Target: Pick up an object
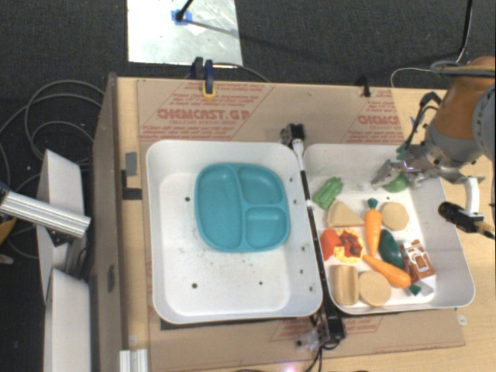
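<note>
Nearest the camera, at the right bin's front edge, lie two round tan toy pieces, perhaps a bun and a bread slice. Behind them toy food is heaped: a long orange carrot lying slantwise, a second carrot standing lengthwise toward the back edge, a dark green piece, a red piece, a small printed carton, a tan wedge, a pale round piece and a green pepper-like toy near the divider.

I reach in from the right. My claw hovers low at the right bin's back, toward its right corner, with a small light green toy right under its tip. I cannot tell whether my claw is spread or pinching, or whether it touches that toy.

My judgement: the green toy is the likeliest pick, lying straight below, apart from the heap, with bare bin floor on the divider side and the back wall close behind.

On the left, the other bin holds a blue divided plate. Both bins rest on a cardboard-covered surface.
</note>
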Available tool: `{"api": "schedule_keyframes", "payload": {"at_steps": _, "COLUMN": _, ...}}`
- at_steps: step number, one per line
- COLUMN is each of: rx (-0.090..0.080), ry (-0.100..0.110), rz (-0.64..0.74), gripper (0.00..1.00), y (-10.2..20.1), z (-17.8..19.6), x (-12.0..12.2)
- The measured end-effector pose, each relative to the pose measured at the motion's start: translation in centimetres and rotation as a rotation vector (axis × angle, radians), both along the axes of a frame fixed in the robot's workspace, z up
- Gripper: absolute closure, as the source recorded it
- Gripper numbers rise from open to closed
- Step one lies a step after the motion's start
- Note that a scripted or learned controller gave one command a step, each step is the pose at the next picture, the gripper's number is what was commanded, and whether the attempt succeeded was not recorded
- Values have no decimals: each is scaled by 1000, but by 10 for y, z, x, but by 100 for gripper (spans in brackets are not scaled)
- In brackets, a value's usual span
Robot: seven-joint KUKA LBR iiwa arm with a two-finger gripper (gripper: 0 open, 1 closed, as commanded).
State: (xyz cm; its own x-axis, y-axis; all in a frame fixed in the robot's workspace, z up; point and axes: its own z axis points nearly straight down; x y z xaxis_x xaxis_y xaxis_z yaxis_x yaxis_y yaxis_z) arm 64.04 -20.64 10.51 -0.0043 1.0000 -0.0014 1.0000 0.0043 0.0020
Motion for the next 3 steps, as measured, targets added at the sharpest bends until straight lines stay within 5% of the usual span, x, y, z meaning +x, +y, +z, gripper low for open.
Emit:
{"api": "schedule_keyframes", "payload": {"at_steps": 2, "rx": -7, "ry": -2, "rz": -5, "gripper": 0, "y": 67, "z": -20, "x": -95}}
{"api": "schedule_keyframes", "payload": {"at_steps": 3, "rx": -1, "ry": -4, "rz": -2, "gripper": 100, "y": 69, "z": -9, "x": -92}}
